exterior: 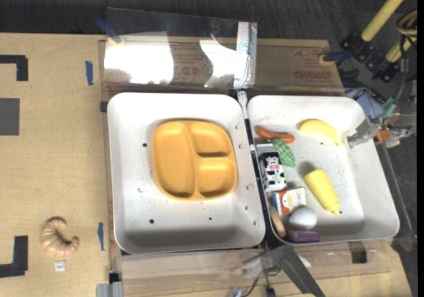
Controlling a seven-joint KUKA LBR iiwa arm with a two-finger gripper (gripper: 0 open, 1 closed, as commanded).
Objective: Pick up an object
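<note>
The right white bin point(377, 186) holds several objects. A yellow banana-like piece point(319, 130) lies at the back, with a red-orange carrot shape point(275, 134) and a green item point(285, 154) to its left. A yellow bottle point(322, 189) lies in the middle. Along the left wall sit a small printed carton point(273, 172), an orange-and-white box point(290, 200), a grey rounded object point(303, 217) and a purple piece point(305, 237). My gripper point(364, 132) hangs at the bin's far right rim, right of the banana-like piece and apart from every object.
The left white bin point(126, 176) carries an orange divided plate point(194, 158). A tan croissant toy point(59, 236) lies on the bench at the lower left. A clear plastic sheet point(179, 57) stands behind the bins. Cables and a yellow bar point(391, 4) crowd the upper right.
</note>
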